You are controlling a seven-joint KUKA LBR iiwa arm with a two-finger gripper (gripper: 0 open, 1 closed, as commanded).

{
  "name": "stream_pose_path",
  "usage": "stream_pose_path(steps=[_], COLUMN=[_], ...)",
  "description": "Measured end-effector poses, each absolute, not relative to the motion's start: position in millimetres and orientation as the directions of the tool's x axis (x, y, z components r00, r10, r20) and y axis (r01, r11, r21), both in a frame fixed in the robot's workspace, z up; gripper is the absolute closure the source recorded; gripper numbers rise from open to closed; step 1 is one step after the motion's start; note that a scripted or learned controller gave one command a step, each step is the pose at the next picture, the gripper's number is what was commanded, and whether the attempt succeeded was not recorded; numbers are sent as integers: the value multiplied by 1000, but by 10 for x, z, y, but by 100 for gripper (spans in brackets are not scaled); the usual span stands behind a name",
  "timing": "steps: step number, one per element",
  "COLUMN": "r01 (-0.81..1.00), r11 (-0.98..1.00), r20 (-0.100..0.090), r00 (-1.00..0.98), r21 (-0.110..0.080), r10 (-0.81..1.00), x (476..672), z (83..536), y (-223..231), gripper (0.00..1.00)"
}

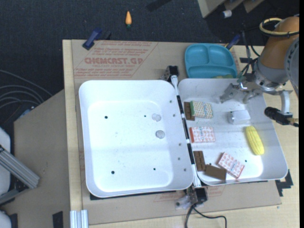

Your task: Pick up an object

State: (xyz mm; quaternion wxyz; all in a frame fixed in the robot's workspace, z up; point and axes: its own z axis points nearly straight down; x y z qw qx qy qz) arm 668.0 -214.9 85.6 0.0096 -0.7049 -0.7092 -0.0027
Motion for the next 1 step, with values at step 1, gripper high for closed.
stream_pose_path(steps=[1], r01=[1000], r11=[6], r20=[17], r00=[-6], r21=[-10], r10=[1000], x=[6680], z=[856], y=[-2149], gripper=[0])
